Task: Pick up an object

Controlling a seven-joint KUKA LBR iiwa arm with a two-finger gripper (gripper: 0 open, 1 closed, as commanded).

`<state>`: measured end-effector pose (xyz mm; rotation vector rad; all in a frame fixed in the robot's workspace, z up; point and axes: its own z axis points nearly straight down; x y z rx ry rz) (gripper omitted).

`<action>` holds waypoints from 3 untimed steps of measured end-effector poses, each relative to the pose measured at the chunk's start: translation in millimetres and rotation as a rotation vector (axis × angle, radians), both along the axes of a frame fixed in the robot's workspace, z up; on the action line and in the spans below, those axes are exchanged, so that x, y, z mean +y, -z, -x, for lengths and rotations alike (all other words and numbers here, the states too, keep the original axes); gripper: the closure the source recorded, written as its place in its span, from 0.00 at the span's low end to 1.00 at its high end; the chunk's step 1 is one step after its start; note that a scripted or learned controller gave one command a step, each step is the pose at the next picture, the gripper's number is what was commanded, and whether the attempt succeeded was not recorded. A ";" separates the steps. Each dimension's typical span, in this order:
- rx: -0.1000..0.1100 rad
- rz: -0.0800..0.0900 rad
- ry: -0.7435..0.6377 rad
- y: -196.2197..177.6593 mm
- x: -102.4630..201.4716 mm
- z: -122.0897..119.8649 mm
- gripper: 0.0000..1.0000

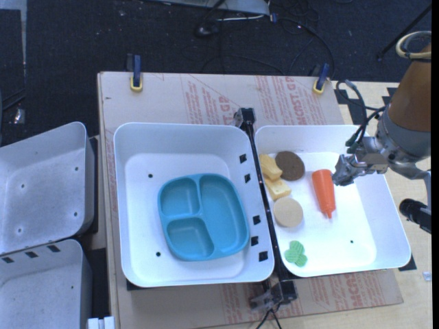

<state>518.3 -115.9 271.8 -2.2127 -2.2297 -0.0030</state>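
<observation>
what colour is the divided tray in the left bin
Light blue: the three-compartment plastic tray in the left white bin shows best in the camera view.

Tool (343, 172) beside carrot (324, 190), right bin (384, 249)

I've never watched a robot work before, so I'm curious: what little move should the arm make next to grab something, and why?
Probably a short drop down and slightly left onto the carrot. The gripper hangs just by the carrot's thick upper end in the right bin, with nothing visibly held. The carrot lies apart from the brown patty, cheese pieces and beige round, so it looks the easiest pick.
</observation>
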 end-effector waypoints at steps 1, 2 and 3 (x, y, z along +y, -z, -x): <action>0.002 0.000 0.001 8.4 44.3 11.3 1.00; 0.003 0.000 0.000 19.1 107.1 17.3 1.00; 0.003 0.000 -0.001 22.4 156.4 30.1 1.00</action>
